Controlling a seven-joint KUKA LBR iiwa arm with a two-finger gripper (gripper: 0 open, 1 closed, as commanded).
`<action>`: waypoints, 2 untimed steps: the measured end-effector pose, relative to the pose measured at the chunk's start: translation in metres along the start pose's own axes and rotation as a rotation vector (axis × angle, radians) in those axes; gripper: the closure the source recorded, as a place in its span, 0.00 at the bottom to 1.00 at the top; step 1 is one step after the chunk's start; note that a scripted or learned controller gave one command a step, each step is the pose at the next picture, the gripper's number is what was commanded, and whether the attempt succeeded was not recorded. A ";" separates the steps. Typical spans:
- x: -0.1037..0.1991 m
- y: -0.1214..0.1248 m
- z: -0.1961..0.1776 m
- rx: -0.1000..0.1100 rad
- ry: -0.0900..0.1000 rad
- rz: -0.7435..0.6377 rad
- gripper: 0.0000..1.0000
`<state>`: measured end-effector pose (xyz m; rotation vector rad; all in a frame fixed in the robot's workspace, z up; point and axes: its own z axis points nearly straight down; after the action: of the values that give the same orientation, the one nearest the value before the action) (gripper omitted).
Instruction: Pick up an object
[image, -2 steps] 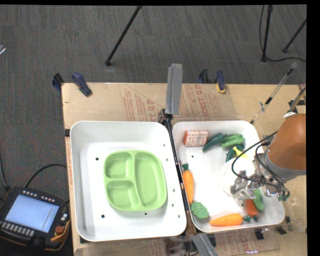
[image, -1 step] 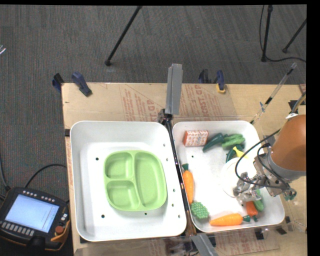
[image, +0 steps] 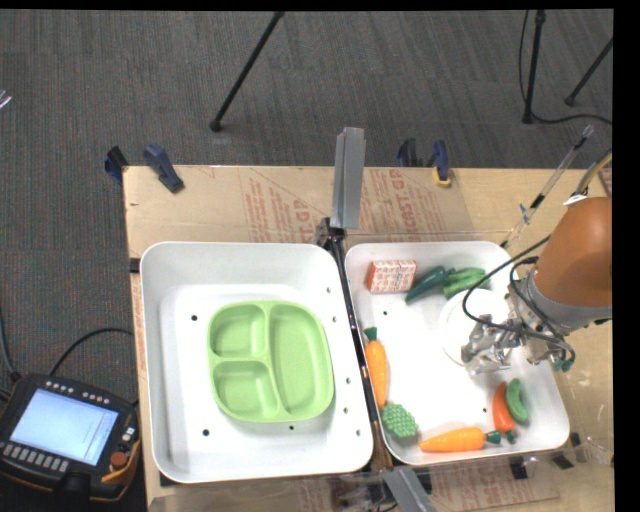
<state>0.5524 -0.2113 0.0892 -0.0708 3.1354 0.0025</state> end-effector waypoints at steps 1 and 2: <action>0.069 0.003 0.005 -0.005 0.008 -0.402 1.00; 0.065 0.006 0.005 -0.006 0.007 -0.636 1.00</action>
<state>0.4870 -0.2078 0.0841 -1.0496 2.9624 0.0087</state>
